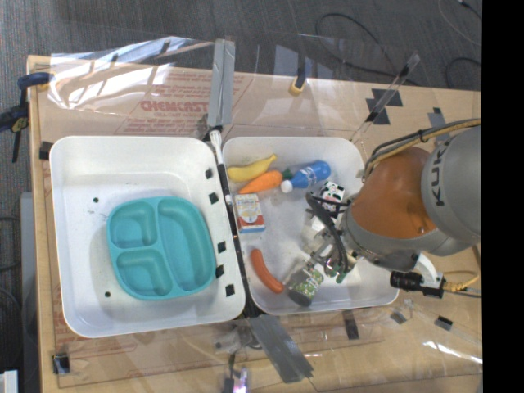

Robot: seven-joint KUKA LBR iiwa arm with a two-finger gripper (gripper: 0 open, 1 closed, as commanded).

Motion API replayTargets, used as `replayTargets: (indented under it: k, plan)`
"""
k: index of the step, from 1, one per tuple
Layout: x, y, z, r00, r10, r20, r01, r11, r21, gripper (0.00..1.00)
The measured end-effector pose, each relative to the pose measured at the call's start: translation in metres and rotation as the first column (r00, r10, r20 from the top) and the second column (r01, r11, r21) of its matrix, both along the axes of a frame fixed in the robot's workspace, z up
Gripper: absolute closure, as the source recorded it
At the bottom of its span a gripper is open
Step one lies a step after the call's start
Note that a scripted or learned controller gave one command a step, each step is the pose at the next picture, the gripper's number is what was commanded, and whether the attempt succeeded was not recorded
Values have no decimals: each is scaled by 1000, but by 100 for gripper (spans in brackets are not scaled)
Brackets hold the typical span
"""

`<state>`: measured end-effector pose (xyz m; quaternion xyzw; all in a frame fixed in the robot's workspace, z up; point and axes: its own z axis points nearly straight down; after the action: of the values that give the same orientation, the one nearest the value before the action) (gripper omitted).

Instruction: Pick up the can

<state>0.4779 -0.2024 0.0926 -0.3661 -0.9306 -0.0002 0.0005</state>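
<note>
The tool (321, 256) was in the lower right of the frame, clenched on the green-labelled metal can (305, 284) in the right white bin (352, 150).

Lighting even and bright from overhead. Glare streaks on the clear plastic sheet (123, 64) at the bench's far edge. Shadows soft. Focus slightly soft throughout; small items lack detail.

Glossy white plastic bins (74, 187); matt turquoise plastic tray (160, 248) in left bin; shiny metal can (305, 285) right of smooth sausage (266, 271); clear glossy sheeting (123, 64) over wood bench (458, 342).
</note>
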Motion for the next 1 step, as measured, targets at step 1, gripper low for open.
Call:
replayTargets:
  k: [1]
  plan:
    - [1,0,10,1000,5,1,-5,1000,0,100]
